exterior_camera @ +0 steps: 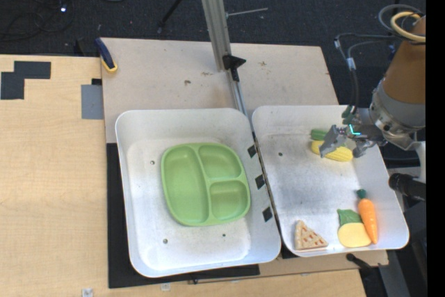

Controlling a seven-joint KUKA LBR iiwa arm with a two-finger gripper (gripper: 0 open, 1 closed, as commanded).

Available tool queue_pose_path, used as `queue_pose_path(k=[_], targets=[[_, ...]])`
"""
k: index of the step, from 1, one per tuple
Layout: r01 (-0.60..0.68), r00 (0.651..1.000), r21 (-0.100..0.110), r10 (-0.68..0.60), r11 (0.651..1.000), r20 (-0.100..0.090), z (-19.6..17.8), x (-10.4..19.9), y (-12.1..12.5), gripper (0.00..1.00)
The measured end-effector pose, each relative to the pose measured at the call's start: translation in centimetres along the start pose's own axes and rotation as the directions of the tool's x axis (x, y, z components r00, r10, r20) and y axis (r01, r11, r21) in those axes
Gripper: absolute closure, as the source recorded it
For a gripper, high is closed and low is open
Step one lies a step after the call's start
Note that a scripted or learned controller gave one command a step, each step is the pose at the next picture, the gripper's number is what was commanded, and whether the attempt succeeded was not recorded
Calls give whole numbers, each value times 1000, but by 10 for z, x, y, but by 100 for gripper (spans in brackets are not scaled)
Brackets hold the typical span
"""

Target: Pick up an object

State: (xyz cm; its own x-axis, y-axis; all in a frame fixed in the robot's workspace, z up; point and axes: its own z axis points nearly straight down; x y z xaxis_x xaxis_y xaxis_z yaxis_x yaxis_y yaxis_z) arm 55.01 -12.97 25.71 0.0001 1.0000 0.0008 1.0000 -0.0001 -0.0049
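Two shallow white bins are set side by side on the counter (174,73). In the left bin (139,233) a green divided plate (206,183) is laid near the middle, its three compartments bare. In the right bin (292,170) the toy foods are gathered along the 3 o'clock side.

The arm (407,80) is seen reaching in from 3 o'clock, and the gripper (341,142) is lowered into the right bin at about 1 o'clock from that bin's centre. It is placed directly over a yellow corn cob (336,154) with a green end (318,135), which is lying on the bin floor. The gripper is touching or nearly touching the corn; whether the corn is actually clamped between the fingers, and how wide they are set, cannot be told from this angle.

Toward 5 o'clock of the same bin, an orange carrot (368,218) with a green top is laid beside a yellow piece with a green part (352,231). Just at 9 o'clock of those, a tan wedge with a waffle pattern (308,236) is laid flat. These three are well apart from the gripper.

An upright aluminium post (214,17) is mounted at 12 o'clock, behind the bins.
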Motion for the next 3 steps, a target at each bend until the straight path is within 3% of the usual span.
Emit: queue_pose_path(k=[1,3], targets=[[0,1000,-2,0,1000,0,-1,0,0,0],[0,1000,5,0,1000,-1,127,2,-3,0]])
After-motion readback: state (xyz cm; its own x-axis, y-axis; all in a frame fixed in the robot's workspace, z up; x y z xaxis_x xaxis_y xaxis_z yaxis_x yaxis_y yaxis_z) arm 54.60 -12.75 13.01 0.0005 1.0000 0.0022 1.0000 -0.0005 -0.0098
